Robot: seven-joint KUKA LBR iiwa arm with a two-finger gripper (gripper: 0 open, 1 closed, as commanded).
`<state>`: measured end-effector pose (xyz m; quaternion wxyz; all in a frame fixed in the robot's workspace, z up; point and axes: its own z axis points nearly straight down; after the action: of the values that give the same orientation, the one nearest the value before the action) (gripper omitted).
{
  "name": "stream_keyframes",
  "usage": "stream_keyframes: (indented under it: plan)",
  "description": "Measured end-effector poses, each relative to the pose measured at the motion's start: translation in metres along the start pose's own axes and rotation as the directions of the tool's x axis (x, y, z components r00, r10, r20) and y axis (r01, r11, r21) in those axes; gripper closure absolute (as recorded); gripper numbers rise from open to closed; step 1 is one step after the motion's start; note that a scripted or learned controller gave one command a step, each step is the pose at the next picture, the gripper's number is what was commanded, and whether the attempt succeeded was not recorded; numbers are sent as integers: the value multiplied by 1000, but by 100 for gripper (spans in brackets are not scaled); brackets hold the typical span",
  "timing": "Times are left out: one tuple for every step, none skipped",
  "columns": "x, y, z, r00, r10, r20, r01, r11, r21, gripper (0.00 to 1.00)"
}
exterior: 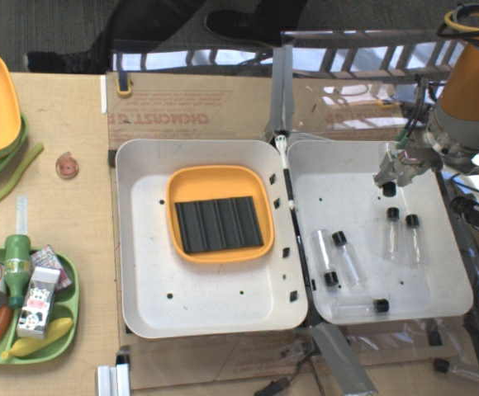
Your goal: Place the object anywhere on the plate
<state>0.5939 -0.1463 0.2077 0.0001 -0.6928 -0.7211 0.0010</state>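
Left bin: the orange plate at its centre carries a dark ribbed insert; release anywhere on it. Right bin: clear black-capped vials lie toward its front edge; centre on one. Gripper hovers near the back edge, aperture indeterminate.

The scene is brightly and evenly lit from above, with soft, short shadows. The two white bins run close to overexposed: the left bin and the right bin lose most surface detail on their floors. Bluish-white glare streaks the metal rail at the back and the shiny surface beneath it. The floor along the top edge falls into deep shadow. The clear vials are hard to make out against the white. Focus is slightly soft overall, and the arm's orange band looks blurred.
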Motion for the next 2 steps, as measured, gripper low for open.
stream_keyframes:
  plan:
    - [-54,56,-41,988,-151,2,151,988,-2,100]
    - [-79,62,-69,909,-416,4,416,909,-4,100]
